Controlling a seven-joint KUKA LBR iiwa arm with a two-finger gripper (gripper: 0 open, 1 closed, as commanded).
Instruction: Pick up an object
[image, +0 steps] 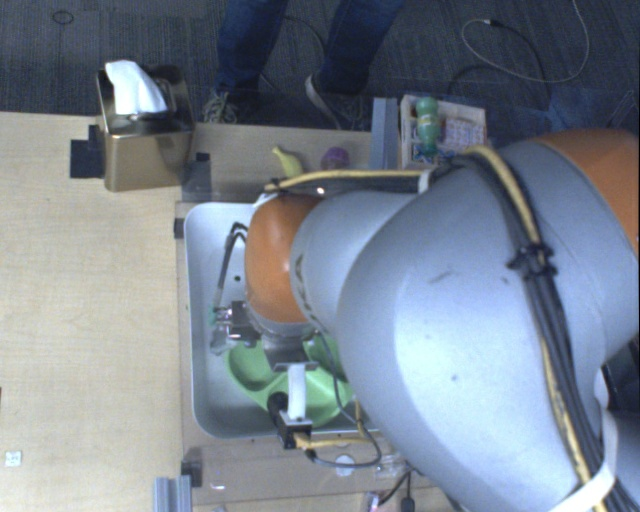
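1. Arm (470, 330): grey, with an orange band (272, 262) above the wrist. It reaches in from the right and covers most of the right half of the view, with its wrist down over the bin.
2. Claw (245, 335): low inside the bin, under the orange band and right over the green object. The wrist hides it, so I cannot tell whether it is released or clenched, or whether it is grasping anything.
3. Green object (248, 368): pale green and soft-looking, on the bin floor toward the near wall. Part of it is under the wrist.
4. Bin (200, 270): shallow and white, set on the counter. Its left wall and bare floor are in view.
5. Counter (90, 300): pale wood, left of the bin.
6. Banana (287, 160): yellow, beyond the bin's far rim.
7. Purple object (335, 157): small and round, just right of the banana.
8. Tissue box (140, 125): brown holder with a white tissue standing up, at the counter's far edge, well apart from the bin.
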